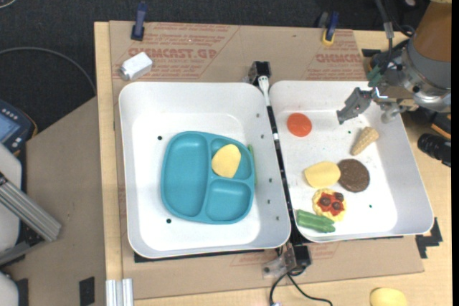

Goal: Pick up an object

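My gripper hangs over the far right part of the right bin, open, with nothing between its fingers. Just below it lies a pale corn cob. To its left sits an orange-red disc. Nearer the front are a yellow lump, a brown patty, a small pizza piece and a green pod.
The left bin holds a teal divided plate with a yellow food piece in its upper right compartment. A black divider bar runs between the bins. A white block lies on the cardboard behind the left bin.
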Available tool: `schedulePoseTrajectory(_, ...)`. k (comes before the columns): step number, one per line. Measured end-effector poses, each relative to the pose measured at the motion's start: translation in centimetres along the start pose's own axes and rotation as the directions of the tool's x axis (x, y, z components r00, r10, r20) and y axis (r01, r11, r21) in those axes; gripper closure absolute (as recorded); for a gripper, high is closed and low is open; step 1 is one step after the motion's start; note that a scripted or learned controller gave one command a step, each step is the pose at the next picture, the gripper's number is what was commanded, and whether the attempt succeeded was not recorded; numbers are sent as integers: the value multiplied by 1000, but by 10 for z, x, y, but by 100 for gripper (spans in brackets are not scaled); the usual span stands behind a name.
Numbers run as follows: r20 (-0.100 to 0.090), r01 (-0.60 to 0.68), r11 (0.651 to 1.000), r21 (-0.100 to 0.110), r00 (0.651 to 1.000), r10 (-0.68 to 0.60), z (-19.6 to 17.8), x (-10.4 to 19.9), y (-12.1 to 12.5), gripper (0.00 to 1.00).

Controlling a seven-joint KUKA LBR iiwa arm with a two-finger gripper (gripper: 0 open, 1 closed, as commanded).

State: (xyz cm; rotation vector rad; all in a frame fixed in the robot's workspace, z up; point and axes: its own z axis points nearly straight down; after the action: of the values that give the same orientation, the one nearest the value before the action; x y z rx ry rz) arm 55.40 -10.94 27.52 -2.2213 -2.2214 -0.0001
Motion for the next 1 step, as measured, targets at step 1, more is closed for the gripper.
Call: schedulePoseTrajectory(1,1,0,1000,-3,1000,0,-11,0,1,100)
